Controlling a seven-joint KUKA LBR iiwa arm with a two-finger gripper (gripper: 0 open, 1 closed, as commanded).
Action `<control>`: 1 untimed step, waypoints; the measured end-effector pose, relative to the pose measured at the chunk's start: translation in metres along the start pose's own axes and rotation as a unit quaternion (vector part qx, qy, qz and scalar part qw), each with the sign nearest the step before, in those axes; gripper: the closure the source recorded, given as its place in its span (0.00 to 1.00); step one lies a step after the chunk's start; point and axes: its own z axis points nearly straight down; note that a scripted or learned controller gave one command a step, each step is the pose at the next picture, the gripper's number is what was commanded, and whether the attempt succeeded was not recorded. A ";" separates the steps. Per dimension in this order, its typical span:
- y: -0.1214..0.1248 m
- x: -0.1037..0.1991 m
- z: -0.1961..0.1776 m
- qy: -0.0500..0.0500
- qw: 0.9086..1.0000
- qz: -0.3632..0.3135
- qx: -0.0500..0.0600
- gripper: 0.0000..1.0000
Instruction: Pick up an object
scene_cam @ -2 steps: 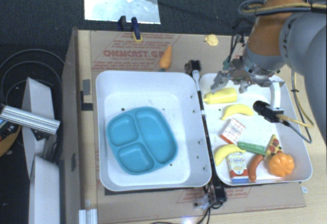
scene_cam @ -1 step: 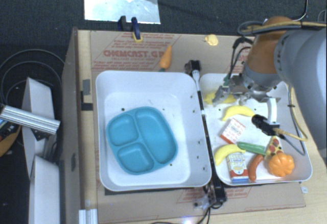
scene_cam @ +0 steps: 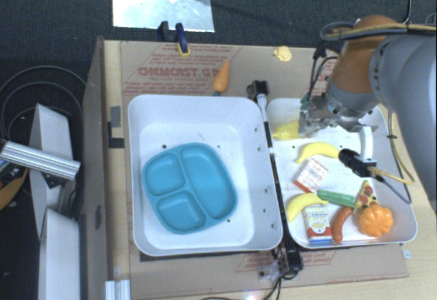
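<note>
Tool (scene_cam: 308, 124) low in right bin (scene_cam: 410, 223), far-left corner; finger state can't tell, nothing visibly held. Pale yellow item (scene_cam: 285, 130) touching or just beside it, twd left wall. Banana (scene_cam: 317, 151) just below in view, long axis approx left-right.

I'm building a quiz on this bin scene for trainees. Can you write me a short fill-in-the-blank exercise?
1. The divided tray in the left bin is coloured ____.
2. The gripper hangs over the ____ bin.
3. The tray has ____ compartments.
4. The pumpkin is coloured ____.

Missing words: blue; right; three; orange.
</note>
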 end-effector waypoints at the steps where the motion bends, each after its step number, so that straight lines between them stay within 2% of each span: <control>1: 0.000 0.000 0.000 0.000 1.000 0.000 0.000 0.00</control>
